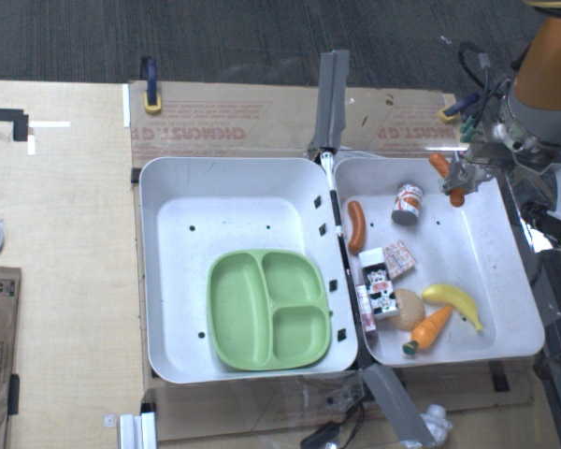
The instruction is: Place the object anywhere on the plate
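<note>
1. Camera view: the gripper hangs over the far right corner of the right bin; at its tip sits a small orange thing, with another orange piece just to its left, but whether either lies between the fingers, and whether the jaws are released or clenched, cannot be told
2. Just left of the jaws and a little nearer the camera lies a small can, on its side on the bin floor
3. Farther left of the jaws, against the dividing wall, a sausage lies lengthwise
4. Well toward the camera from the jaws are a small packet, a printed box, a tan round thing, a carrot and a banana, close together
5. The plate, green with three compartments, lies far left of the jaws in the left bin, toward its near side
6. Both bins rest on a brown sheet over a pale wooden bench; dark floor lies beyond
</note>
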Available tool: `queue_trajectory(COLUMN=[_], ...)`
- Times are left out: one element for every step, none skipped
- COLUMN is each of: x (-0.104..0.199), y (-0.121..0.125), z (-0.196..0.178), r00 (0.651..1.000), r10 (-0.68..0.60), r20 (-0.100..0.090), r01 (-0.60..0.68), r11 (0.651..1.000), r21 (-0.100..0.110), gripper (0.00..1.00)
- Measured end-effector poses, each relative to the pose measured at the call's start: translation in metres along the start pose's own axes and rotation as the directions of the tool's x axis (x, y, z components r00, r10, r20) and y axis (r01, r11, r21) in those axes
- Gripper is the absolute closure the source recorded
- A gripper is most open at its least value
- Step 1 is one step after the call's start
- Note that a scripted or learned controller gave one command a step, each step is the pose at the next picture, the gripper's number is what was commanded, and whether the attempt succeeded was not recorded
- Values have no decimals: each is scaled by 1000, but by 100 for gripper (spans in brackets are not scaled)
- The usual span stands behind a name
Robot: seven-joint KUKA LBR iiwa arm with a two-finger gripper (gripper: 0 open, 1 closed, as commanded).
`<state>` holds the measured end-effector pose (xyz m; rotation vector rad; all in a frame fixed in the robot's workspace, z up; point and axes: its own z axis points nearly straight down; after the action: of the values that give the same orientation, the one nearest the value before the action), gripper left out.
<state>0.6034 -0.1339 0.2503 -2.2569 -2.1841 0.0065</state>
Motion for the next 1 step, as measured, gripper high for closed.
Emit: queue_trajectory(x=[108], y=[-24], z=[36], r00=[997], r10=[72], r20=[-1], r01=[-72], r11=[997], r21=[2], gripper=[100])
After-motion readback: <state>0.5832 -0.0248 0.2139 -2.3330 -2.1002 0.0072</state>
